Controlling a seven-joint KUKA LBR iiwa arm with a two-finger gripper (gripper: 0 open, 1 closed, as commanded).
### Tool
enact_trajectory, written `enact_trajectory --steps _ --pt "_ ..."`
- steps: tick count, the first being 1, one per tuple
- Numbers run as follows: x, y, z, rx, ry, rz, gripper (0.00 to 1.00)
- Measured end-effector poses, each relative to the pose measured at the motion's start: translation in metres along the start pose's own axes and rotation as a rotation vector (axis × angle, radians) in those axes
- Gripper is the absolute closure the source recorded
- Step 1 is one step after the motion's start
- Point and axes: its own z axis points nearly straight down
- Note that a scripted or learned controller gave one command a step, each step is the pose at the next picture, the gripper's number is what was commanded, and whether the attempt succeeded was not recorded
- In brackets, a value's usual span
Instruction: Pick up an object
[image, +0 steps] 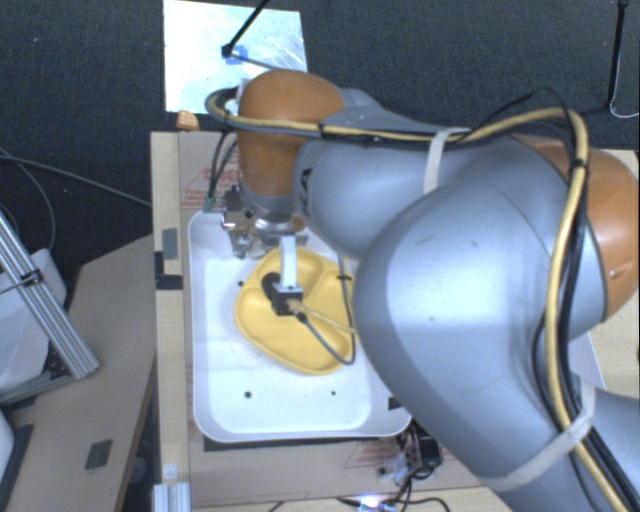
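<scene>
One candidate in sight: a yellow dish (268, 332), lying flat near the middle of the white bin (220, 405), a bit toward its far side. The gripper (245, 240) sits low over the bin's far end, just beside the dish's far-left edge and not centred on it. We cannot tell whether it is open or closed, and nothing is visibly held. Our main worry is a miss. From this offset a closing move likely catches only air or the very lip of the dish. The dish looks wide, shallow and smooth, so we judge the rim to be the only grippable part. A shallow bite there probably slips off on lift, or tips the dish and drops it back. The second worry is a straight descent from here, which lands on the bin floor or on the dish's edge and shoves the dish sideways instead of grabbing it. The third is visibility: the arm (450, 290) covers most of the bench (168, 350) to the right, so we have no check on anything under it. We count one yellow dish, one white bin in sight, one arm, one gripper and two small dark dots (248, 393) on the bin's bare floor near the front.
</scene>
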Motion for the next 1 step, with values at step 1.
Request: enact_trajectory --steps 1 --pt "0.0001 0.0033 -0.0752 -0.002 0.0 0.0 1.0"
